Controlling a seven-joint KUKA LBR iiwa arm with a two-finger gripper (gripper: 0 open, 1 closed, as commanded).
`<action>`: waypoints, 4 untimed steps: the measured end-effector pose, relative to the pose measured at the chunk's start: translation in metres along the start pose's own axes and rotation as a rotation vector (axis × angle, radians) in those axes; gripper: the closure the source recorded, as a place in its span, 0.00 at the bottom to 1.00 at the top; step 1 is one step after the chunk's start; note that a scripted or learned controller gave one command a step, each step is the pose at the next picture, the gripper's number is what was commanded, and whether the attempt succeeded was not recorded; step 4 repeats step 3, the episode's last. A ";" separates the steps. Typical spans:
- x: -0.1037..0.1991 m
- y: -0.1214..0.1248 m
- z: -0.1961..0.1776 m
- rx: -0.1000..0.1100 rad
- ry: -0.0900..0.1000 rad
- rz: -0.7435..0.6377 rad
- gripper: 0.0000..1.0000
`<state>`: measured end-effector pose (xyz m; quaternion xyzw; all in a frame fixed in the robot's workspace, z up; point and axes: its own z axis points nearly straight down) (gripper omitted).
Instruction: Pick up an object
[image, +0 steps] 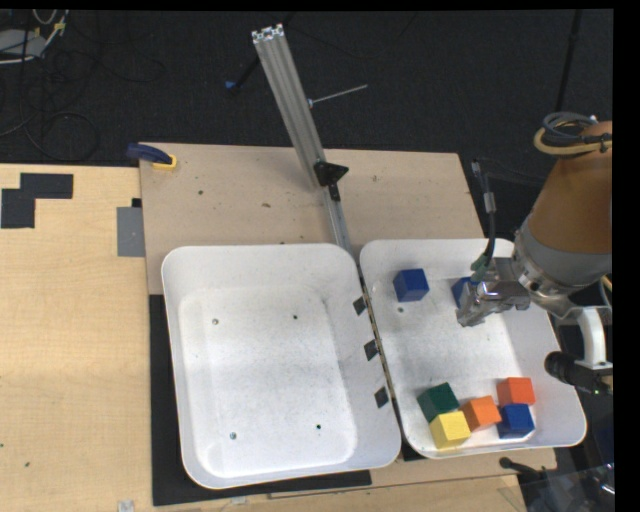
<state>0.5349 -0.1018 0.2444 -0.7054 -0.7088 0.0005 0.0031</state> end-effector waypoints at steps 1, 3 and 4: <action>0.056 0.007 -0.006 -0.003 -0.001 -0.001 1.00; 0.155 0.019 -0.011 -0.003 -0.002 0.000 1.00; 0.155 0.019 -0.011 -0.003 -0.002 0.000 1.00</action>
